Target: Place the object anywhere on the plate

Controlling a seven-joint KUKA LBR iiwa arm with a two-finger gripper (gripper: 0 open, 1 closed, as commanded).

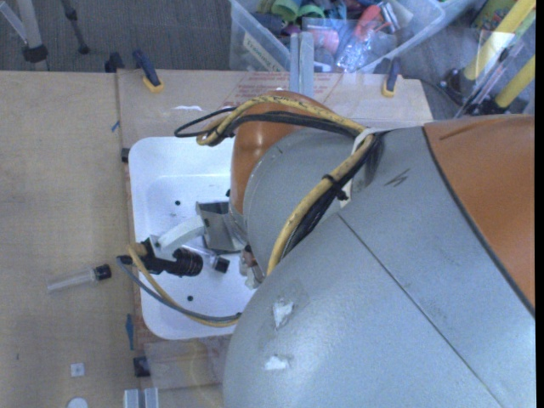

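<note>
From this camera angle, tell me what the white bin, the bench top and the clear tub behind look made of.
White bin: likely moulded plastic, semi-gloss; rounded corners, soft highlights. Bench top: pale wood or wood-look board, matte; even tan tone. Clear tub: translucent plastic; colourful contents show through its walls.

A bin [161,164] sits on the bench [51,168], left of centre. The arm [382,270] comes in from the right and hangs over the bin's right side. A small block [221,264] lies in the bin, close beside the arm. Left of the bin, out on the bench, lies a thin tube [75,278]. Beyond the bench's far edge stands a tub [255,24] heaped with odds and ends.
</note>
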